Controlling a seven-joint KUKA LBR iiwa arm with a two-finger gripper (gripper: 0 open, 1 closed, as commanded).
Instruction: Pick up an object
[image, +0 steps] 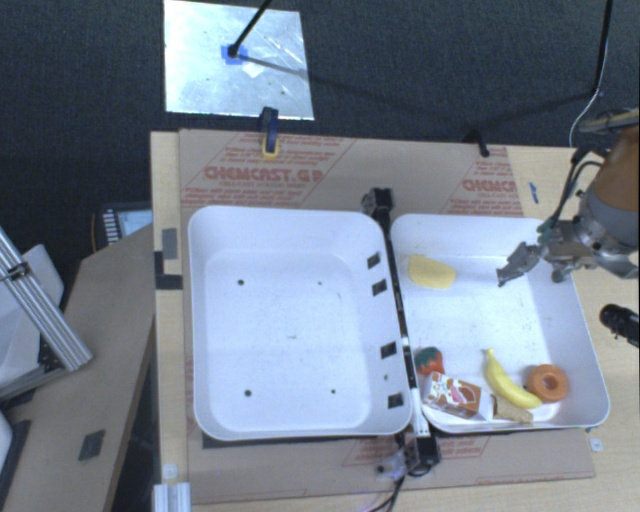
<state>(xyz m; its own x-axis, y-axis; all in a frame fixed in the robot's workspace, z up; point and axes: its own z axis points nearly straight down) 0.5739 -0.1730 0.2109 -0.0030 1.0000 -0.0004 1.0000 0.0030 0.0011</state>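
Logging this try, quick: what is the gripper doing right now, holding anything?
Gripper: above the right bin, nothing seen between its fingers; open or shut cannot be told.

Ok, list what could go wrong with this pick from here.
1. The banana, orange ring, snack packet and red toy crowd the right bin's near corner, so a grab there may catch two things or slip.
2. They lie close to the rim, so the tool could strike the wall.
3. The yellow block lies alone; a glancing touch would probably just push it away.
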